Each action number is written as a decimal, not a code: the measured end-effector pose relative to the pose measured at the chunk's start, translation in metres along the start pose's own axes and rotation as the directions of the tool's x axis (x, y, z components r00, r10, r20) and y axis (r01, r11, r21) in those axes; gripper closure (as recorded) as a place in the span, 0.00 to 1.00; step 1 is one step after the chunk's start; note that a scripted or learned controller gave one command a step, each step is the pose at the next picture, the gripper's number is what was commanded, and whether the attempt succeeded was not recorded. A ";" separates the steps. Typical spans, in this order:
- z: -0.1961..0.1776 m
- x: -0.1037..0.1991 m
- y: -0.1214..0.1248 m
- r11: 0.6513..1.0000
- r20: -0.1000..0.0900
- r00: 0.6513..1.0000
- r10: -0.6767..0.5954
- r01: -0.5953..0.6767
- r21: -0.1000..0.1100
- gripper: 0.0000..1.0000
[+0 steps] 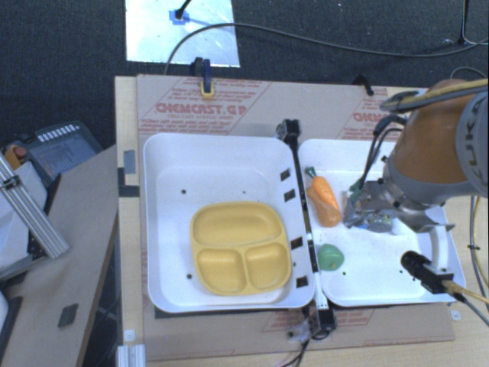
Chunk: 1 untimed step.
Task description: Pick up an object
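Camera view: my gripper [365, 212] sits low in the right bin [382, 297], just at three o'clock of the carrot [325, 199]; whether it is apart or together I cannot tell; a green ball [331, 257] lies at the carrot's six o'clock

Brightness: You get a bright, even picture; the two white bins [221, 159] look very bright.
Glare: You can see a shiny metal sheet [182, 20] at the top that gleams pale.
Shadows: Soft and faint. You see a small dark one under the arm [439, 147] in the right bin.
Dark parts: The floor [61, 44] stays dark and grainy.
Sharpness: A little fuzzy everywhere; small things look soft.
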<state>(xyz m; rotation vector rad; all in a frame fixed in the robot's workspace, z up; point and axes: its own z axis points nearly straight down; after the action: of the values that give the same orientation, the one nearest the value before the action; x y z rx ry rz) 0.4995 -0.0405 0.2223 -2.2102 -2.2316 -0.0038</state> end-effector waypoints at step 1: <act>-0.001 0.044 0.005 1.000 0.001 1.000 0.000 0.000 -0.001 1.00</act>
<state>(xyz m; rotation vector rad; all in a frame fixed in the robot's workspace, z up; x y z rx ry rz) 0.5042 0.0031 0.2230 -2.2115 -2.2318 -0.0034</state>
